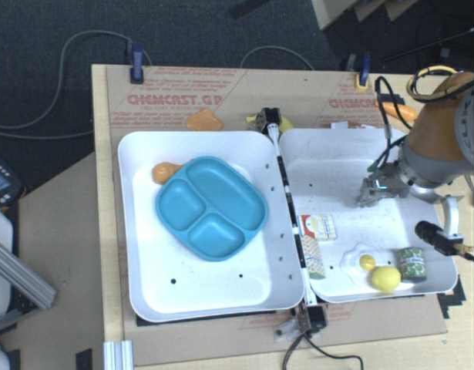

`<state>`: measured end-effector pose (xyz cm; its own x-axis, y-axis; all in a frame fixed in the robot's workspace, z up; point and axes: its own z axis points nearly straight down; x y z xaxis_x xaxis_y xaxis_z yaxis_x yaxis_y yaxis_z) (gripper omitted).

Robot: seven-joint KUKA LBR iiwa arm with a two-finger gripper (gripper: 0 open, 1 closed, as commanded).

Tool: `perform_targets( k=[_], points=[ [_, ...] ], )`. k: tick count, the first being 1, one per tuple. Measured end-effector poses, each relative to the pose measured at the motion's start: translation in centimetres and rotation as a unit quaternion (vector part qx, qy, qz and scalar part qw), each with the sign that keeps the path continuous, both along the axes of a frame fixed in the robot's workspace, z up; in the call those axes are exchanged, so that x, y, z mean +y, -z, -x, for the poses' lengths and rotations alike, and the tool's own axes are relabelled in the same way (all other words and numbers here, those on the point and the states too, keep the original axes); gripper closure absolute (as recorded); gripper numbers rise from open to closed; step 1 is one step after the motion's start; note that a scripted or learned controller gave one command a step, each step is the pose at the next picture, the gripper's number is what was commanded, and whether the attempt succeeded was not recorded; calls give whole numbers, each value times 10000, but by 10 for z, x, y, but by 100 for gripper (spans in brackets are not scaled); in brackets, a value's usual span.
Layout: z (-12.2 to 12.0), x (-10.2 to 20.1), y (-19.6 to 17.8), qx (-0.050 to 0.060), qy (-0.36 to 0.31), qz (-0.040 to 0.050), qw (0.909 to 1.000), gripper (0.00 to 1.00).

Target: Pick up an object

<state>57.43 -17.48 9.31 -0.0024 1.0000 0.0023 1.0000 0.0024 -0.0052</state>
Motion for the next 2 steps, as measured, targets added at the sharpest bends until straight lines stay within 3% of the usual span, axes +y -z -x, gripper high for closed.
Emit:
perform_targets(
  k=[1, 2],
  points=[
    [0, -1, -6, -24, 7, 10, 10000, 0],
    [100, -1, -22, 10, 39, 0, 10000, 0]
  ],
)
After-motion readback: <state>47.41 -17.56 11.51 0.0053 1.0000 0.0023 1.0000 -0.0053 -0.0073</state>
